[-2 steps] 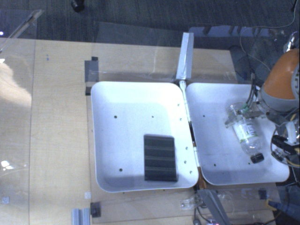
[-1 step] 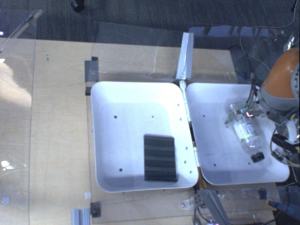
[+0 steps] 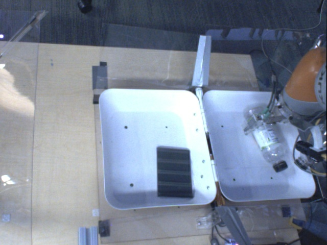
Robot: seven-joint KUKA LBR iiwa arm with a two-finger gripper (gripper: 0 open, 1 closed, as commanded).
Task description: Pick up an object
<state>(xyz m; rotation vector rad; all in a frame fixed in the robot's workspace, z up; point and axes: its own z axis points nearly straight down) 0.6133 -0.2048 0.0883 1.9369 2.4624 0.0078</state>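
Note:
A clear plastic bottle (image 3: 266,137) lies tilted in the right bin (image 3: 230,152), towards its far right side. A small black piece (image 3: 279,165) rests just below the bottle on the bin floor. My gripper (image 3: 267,115) reaches in from the right under the orange-banded wrist and sits right at the bottle's upper end, overlapping it. The arm's body hides how the gripper meets the bottle. A black ribbed rectangular block (image 3: 174,171) lies flat in the left bin (image 3: 133,121), near its front edge.
A metal divider post (image 3: 201,60) rises behind the seam between the two bins. Cables (image 3: 306,157) hang at the right bin's right rim. The wooden bench (image 3: 56,137) stretches to the left.

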